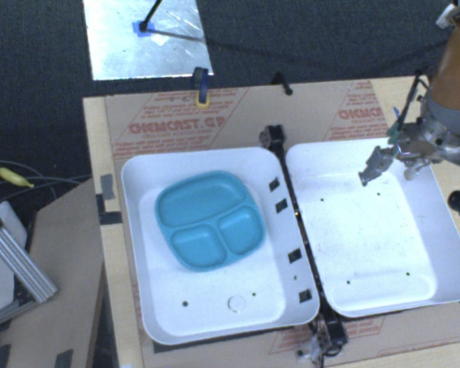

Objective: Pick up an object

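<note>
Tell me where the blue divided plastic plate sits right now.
The blue divided plastic plate lies in the left white bin, toward its upper middle, across the central divider from the end effector.

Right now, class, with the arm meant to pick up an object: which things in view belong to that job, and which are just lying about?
Belongs to the job:
- blue tray, in the left bin
- gripper, over the right bin

Just lying about:
- foil sheet beyond the bench
- yellow clip at the board's far edge
- yellow object on the left
</note>
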